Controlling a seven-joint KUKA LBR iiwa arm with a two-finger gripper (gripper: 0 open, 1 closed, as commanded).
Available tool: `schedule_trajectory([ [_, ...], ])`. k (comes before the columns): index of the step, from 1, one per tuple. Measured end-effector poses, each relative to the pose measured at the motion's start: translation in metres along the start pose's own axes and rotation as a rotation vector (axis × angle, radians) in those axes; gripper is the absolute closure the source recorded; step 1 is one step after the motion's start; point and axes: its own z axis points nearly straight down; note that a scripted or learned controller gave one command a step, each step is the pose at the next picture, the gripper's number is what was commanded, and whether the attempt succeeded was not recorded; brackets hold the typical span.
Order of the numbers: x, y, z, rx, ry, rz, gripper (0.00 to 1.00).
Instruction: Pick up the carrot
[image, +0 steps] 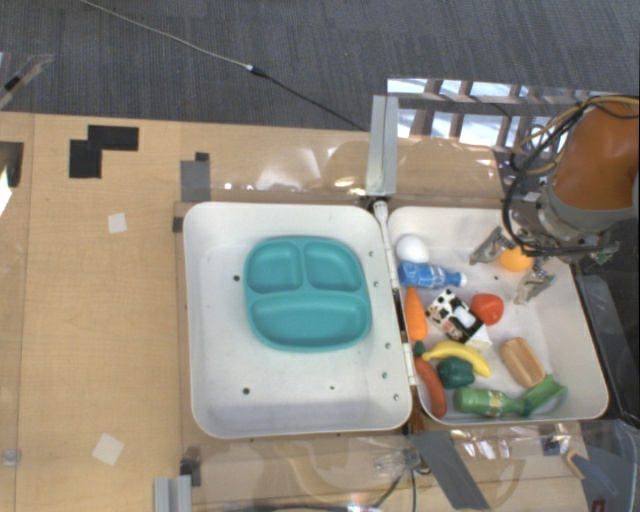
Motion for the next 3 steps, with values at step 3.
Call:
schedule_trajectory([
  [3,-0.016,-0.018,-0.001,0.002,-0.001,-0.130,1.00],
])
